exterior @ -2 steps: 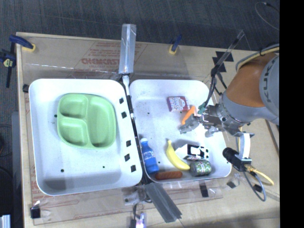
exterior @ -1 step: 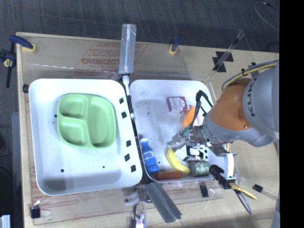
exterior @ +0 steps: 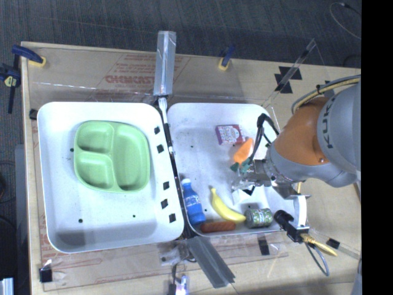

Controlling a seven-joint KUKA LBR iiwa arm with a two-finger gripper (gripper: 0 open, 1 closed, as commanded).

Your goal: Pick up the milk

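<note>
Gripper [exterior: 244,180] hangs low over the right bin [exterior: 202,112], its metal tip just right of the banana [exterior: 225,207] and below the carrot [exterior: 242,149]; whether it is spread or pressed together cannot be told from above, and nothing shows pinched in it. Its grey arm [exterior: 334,134] with the orange band reaches in from the right.

Toward that bin's far side lies the milk [exterior: 228,133], a small purple-and-white carton, apart from the gripper with the carrot between them. Along the near wall sit a blue bottle [exterior: 193,203], a sausage [exterior: 216,227] and a green can [exterior: 260,217].

To the left, the other bin [exterior: 55,226] holds a green divided plate [exterior: 113,155]. Both bins rest on a pale wooden bench [exterior: 245,78], blue clamps [exterior: 27,55] gripping its far edge, with dark carpet [exterior: 123,11] beyond.
</note>
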